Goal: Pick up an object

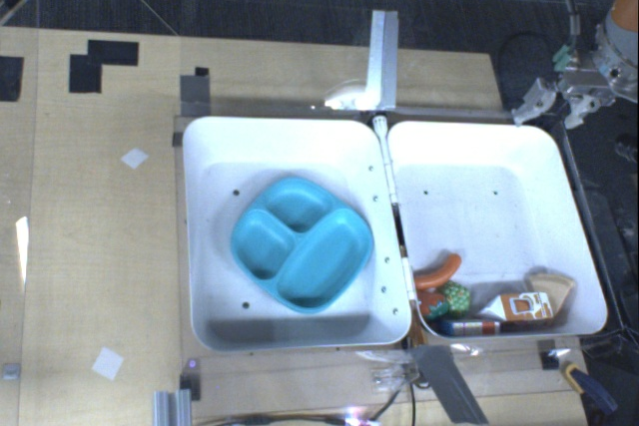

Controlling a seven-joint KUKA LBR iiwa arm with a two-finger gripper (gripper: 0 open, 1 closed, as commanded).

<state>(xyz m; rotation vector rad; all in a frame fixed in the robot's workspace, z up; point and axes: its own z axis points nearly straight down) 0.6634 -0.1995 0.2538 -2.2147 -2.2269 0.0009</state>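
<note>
Candidate objects sit bunched in the near corner of the right bin (pixel 499 165): an orange hot-dog-shaped toy (pixel 440 270), a green knobbly toy (pixel 454 296) touching it, a marker-like stick (pixel 467 325) lying along the near wall, a small brown-and-white carton (pixel 526 307), and a tan wedge-shaped piece (pixel 555 285) against the right side. All look small and light.

Judgement on handling: the hot-dog toy looks like the best pick. It is likely soft or hollow plastic, rounded, a bit slippery; take it across the short axis at mid-length. The carton is stiff with flat faces, so it gives a good grip, but it is crowded by the stick and the wedge. The stick is thin, low and hugging the wall, so it is hard to get under.

The left bin (pixel 210 214) holds a blue divided plate (pixel 302 242), roughly centred. It is wide, rigid and shallow, and a two-finger hand could only take it by the rim.

The hand (pixel 559 100) sits outside the bins, beyond the right bin's far right corner and well apart from the cluster. Its fingers look spread, with nothing between them.

The surface (pixel 90 244) around the bins is light wood.
</note>
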